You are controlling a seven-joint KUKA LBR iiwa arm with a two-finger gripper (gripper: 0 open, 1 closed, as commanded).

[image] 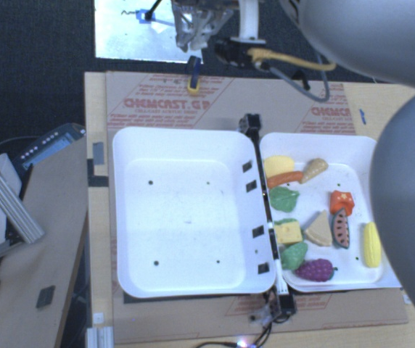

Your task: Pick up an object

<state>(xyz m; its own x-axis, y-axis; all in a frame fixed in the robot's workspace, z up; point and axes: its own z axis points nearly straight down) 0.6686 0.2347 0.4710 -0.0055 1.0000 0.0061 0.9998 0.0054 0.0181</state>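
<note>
Two shallow white bins sit side by side on my bench, seen from above at a slant. Nearest the camera, in the right bin (360,147), I see a purple grape bunch (315,270) at the front edge, with a green piece (293,254) just beside it on the left. A yellow corn cob (371,244) lies along the bin's right side. Slightly further in, a yellow block (288,231) rests near the divider, a tan wedge (318,230) sits next to it, and a watermelon slice (340,230) touches the wedge's right side. An orange-red piece (342,200) lies just beyond the slice. Further back, a green leaf-shaped piece (284,198) sits near the divider, an orange carrot (285,179) lies beyond it, and a yellow piece (278,165) and a tan, pear-like piece (314,170) occupy the bin's far part. The left bin (186,216) shows its bare white floor. Black clips (258,209) join the two bins along their shared edge. Beyond the bins, brown cardboard (164,104) covers the bench. Farthest off, the gripper (192,46) hangs above the cardboard's far edge, well apart from every object; I cannot tell how it is set. A large grey part of the arm (371,20) fills the upper right.
</note>
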